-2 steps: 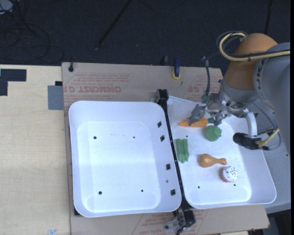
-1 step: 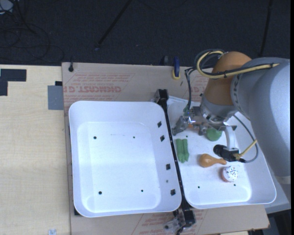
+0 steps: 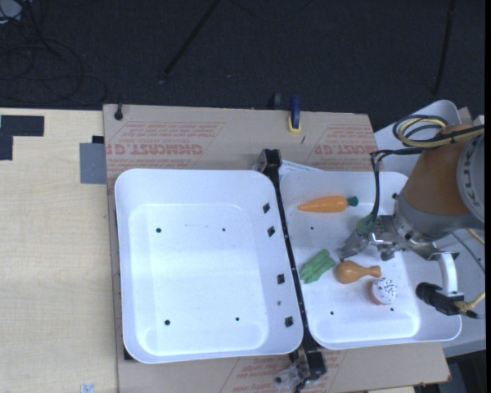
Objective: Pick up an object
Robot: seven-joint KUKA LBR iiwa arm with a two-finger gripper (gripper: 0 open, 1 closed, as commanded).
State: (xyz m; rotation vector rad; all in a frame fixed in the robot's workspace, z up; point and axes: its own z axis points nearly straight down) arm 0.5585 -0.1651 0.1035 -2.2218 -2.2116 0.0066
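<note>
In the right bin lie four small toys on the white floor. Toward the far side sits a carrot, orange with a small dark green tip at its right end, lying roughly left to right. Nearer and to the left, close to the divider between the bins, rests a green leafy piece, tilted on a diagonal. Just right of it is an orange drumstick-shaped piece, its rounded bulb to the left and its narrower end pointing right. Near and right of that lies a small white ball with red specks. The arm comes in from the right, its orange band above the wrist and grey body over the right bin's far right part, with black and yellow cables looping above it. The gripper points left and down into the bin, its metal parts low over the floor; whether it is released or clenched cannot be told from this angle, and nothing is seen between its tips. A bit of green shows just beside the gripper on its far side. The drumstick-shaped piece lies just near of the gripper, the green leafy piece to its near left, the carrot to its far left, and the speckled ball a little further to the near right. The left bin stands beside it, sharing the dark divider.
</note>
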